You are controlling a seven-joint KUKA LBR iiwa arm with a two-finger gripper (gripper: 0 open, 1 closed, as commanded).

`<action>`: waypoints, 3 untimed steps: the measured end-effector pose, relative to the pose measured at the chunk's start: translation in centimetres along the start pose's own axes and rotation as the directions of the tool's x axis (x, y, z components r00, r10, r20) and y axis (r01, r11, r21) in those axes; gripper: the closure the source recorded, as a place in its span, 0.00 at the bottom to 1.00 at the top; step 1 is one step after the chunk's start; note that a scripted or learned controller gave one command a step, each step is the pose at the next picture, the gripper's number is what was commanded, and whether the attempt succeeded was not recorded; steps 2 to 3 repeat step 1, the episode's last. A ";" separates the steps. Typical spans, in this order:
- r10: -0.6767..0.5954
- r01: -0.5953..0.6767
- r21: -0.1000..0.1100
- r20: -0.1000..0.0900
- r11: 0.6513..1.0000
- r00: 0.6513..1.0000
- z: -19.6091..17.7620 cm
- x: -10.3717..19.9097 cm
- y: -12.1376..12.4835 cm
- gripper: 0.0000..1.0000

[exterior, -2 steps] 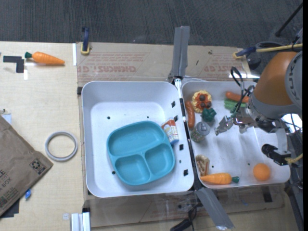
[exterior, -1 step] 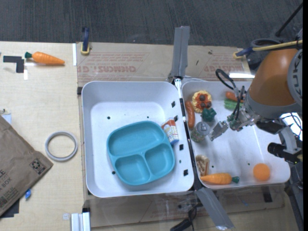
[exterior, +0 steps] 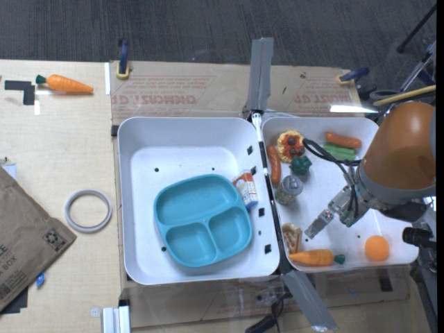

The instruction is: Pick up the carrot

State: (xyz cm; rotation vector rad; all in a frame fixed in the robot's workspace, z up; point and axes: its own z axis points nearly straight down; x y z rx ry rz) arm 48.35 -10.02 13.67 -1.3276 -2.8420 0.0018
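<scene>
Carrot (exterior: pixel 313 258) lies flat along the right bin's (exterior: pixel 361 120) near wall, green tip to the right, bread slice (exterior: pixel 291 237) just beside its left end. Risk, as I judge it: the wall crowds a finger and the carrot rolls or slips out. Orange ball (exterior: pixel 377 248) sits near. Claw (exterior: pixel 320 223) hovers above the carrot, holding nothing; how far open, cannot tell.

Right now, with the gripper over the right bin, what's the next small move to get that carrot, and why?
Probably shift the gripper toward the bin's near edge until it is over the carrot, then lower. The carrot lies flat at the near wall of the right bin, apart from the gripper, with its green top pointing toward the orange ball. Nothing shows between the fingers.
</scene>
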 end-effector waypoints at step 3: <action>-0.131 0.131 -0.002 0.001 0.991 0.991 4.7 -1.6 -2.1 0.00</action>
